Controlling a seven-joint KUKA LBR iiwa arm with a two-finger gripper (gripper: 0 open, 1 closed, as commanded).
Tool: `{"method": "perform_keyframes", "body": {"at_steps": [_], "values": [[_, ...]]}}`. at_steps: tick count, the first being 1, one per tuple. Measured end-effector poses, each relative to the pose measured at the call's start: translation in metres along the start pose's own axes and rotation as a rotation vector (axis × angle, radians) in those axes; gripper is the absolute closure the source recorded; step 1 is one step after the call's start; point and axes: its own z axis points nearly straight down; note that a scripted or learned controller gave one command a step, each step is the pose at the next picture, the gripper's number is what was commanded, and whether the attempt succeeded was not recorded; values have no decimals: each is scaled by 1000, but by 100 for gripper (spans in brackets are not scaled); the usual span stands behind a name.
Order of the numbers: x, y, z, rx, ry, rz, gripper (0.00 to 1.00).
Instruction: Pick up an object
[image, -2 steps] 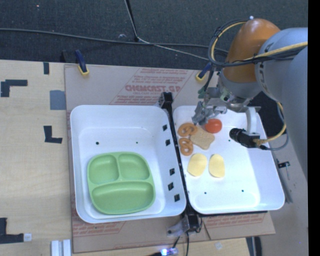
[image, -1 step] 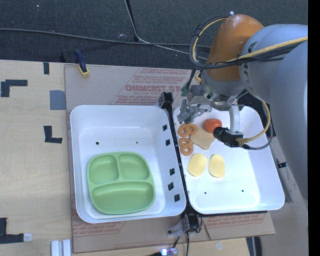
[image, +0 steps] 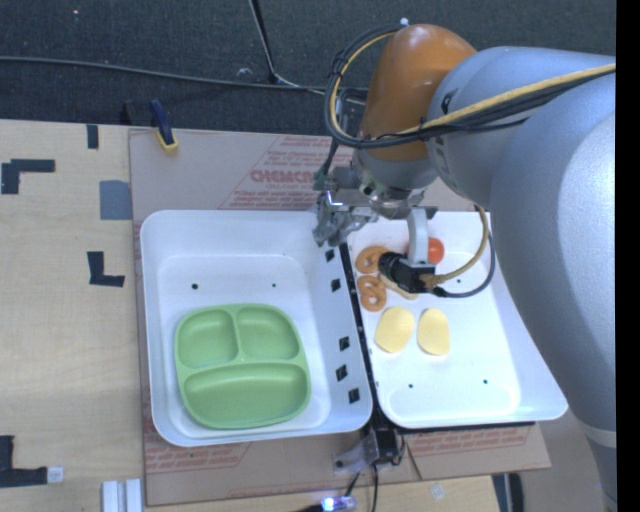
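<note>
Approach step: the tool (image: 331, 224) hung above the right bin's (image: 470, 372) far corner. Wide or narrow, I could not tell. Next, it needed lowering onto a pretzel (image: 366, 262).

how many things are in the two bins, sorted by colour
green divided plate: 1
orange pretzels: 2
yellow ovals: 2
red piece, partly hidden: 1
total: 6
</note>
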Motion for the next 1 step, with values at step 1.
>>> {"method": "perform_keyframes", "body": {"at_steps": [1], "values": [[47,-3,6,1,-1,2,100]]}}
